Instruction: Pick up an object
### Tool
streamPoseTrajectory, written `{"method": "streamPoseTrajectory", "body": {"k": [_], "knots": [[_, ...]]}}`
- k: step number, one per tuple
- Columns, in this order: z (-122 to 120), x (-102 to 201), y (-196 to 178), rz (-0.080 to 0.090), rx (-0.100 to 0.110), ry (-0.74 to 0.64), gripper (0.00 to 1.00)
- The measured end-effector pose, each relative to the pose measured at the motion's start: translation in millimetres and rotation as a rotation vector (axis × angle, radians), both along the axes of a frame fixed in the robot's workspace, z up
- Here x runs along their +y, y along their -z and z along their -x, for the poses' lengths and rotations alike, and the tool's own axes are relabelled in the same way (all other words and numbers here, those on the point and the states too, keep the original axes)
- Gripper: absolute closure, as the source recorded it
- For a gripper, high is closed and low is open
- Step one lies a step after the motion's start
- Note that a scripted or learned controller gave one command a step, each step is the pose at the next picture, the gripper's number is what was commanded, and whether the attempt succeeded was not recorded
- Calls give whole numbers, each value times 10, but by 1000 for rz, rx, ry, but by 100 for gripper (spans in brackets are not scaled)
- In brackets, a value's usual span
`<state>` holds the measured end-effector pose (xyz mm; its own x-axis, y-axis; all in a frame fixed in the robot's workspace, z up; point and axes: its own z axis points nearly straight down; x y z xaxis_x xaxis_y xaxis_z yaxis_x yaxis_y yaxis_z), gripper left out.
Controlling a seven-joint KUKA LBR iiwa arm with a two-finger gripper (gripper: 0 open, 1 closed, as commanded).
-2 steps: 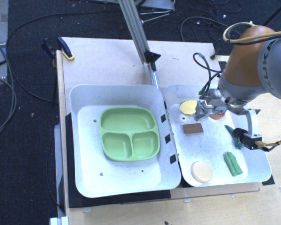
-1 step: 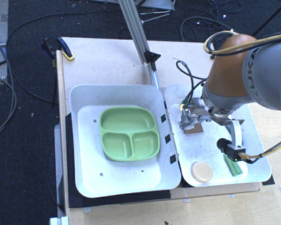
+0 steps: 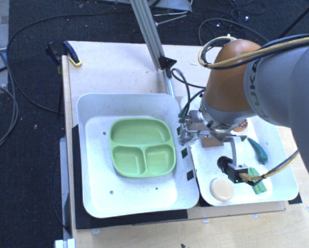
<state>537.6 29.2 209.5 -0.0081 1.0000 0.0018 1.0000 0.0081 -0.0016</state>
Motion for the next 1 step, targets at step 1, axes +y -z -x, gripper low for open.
{"method": "streamPoseTrajectory", "body": {"k": [1], "knots": [[201, 524, 31, 0, 2, 0, 100]]}}
